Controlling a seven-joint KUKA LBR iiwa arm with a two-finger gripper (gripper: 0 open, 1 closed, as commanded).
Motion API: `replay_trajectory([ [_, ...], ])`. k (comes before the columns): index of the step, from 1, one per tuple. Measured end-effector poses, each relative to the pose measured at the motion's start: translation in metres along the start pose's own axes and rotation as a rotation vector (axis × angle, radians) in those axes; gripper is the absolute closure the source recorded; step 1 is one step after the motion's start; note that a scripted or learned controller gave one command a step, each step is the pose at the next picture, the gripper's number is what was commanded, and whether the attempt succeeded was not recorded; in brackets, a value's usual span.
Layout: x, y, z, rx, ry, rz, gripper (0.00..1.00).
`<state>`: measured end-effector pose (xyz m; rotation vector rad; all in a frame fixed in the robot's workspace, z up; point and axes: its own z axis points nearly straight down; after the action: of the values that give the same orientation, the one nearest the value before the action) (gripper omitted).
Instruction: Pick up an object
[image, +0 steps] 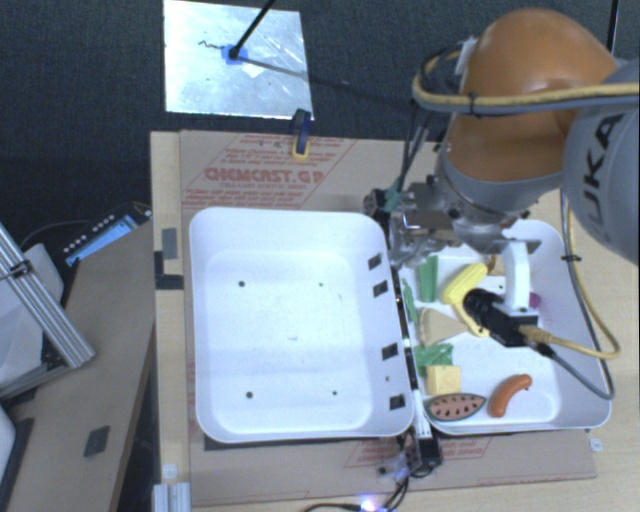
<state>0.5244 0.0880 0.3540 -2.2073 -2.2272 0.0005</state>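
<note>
The orange sausage (508, 393) by the right bin's (565, 408) near wall looks light, stiff and slippery; pinch across its middle. The claw (425, 238) hangs over that bin's far corner; I cannot tell its opening.

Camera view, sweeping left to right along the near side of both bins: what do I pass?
Left bin → brown spotted slice → orange sausage. The last two lie in the right bin.
</note>
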Motion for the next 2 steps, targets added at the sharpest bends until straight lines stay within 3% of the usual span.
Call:
replay_trajectory([
  [1,-0.008,0.037,0.001,-0.008,-0.005,0.008,1.0],
  [2,0.02,0.069,-0.01,-0.01,-0.003,0.004,1.0],
])
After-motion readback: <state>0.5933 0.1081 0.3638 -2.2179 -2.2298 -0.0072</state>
